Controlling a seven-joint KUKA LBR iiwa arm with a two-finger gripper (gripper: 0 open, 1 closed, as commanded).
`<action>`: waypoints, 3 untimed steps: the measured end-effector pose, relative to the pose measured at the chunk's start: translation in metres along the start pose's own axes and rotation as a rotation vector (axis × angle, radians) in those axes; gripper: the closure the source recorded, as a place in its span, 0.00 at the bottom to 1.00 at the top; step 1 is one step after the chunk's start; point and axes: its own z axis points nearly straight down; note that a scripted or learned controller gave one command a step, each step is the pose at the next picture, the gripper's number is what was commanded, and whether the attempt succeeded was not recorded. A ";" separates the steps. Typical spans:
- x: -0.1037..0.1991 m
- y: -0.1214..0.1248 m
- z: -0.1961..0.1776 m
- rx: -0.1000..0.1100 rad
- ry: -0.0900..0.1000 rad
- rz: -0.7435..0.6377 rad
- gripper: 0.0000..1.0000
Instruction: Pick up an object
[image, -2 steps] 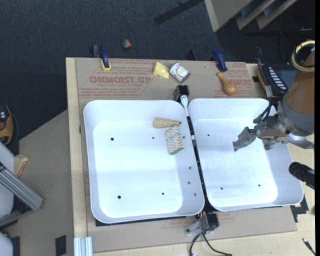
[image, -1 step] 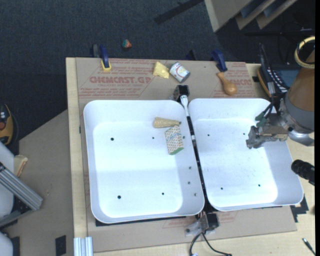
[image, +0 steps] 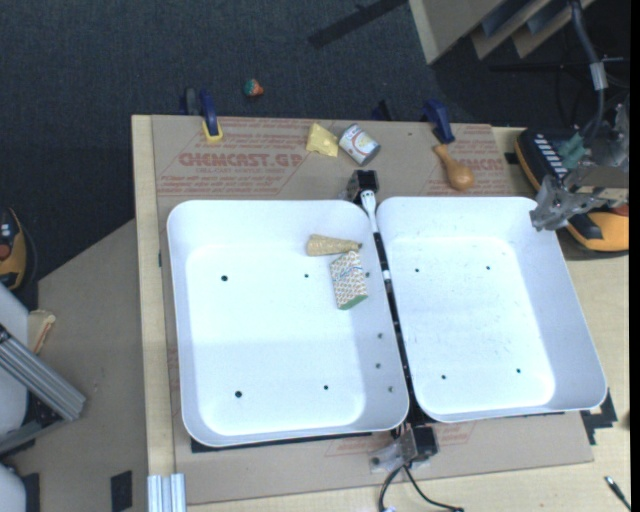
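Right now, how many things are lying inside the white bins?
2, both in the left bin near its upper right corner: a tan piece, and a patterned packet just below it.

We look down from one fixed camera set above the bench (image: 300, 150), tilted at a slant rather than straight down — the far edge of the brown board sits high in the frame and dark carpet (image: 150, 50) shows beyond it. Both white bins fill the middle: the left bin (image: 200, 330) and the right bin (image: 560, 330) side by side. We stand far enough back to take in each bin whole, plus floor at the left.
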 end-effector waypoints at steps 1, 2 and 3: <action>0.025 -0.047 0.079 0.028 0.006 0.003 1.00; 0.067 -0.046 -0.034 0.003 0.004 -0.004 1.00; -0.080 -0.048 -0.060 0.011 -0.005 0.018 1.00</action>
